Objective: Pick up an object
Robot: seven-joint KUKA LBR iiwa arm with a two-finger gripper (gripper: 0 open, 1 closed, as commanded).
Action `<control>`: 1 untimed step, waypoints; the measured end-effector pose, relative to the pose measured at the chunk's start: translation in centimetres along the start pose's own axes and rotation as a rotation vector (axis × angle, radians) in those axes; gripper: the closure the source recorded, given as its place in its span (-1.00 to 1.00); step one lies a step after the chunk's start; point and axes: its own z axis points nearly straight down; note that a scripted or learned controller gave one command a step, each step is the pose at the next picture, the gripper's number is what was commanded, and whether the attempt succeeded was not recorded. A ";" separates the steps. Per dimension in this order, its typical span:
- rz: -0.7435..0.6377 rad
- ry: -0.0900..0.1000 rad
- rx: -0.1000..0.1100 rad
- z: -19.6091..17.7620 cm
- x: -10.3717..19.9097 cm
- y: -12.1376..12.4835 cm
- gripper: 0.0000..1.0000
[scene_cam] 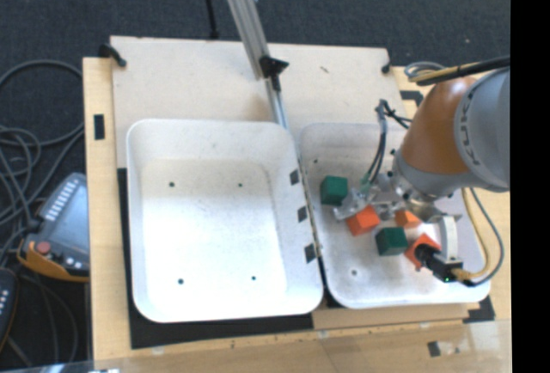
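My arm (447,135) reaches in from the right and hangs over the right bin (344,290); my claw (371,210) sits low among the blocks there, but I cannot tell how it stands, since the wrist hides much of it; an orange block (362,221) lies just at the claw's tip, touching or nearly touching it, though I cannot see it gripped; a green block (334,188) rests just to its upper left, near the bin's inner wall; a darker green block (392,240) lies just below and right of the orange one; another orange piece (420,249) lies beside that; the left bin (215,221) stands alongside.
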 end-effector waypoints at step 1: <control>0.001 -0.005 -0.009 1.8 2.1 -1.9 -1.00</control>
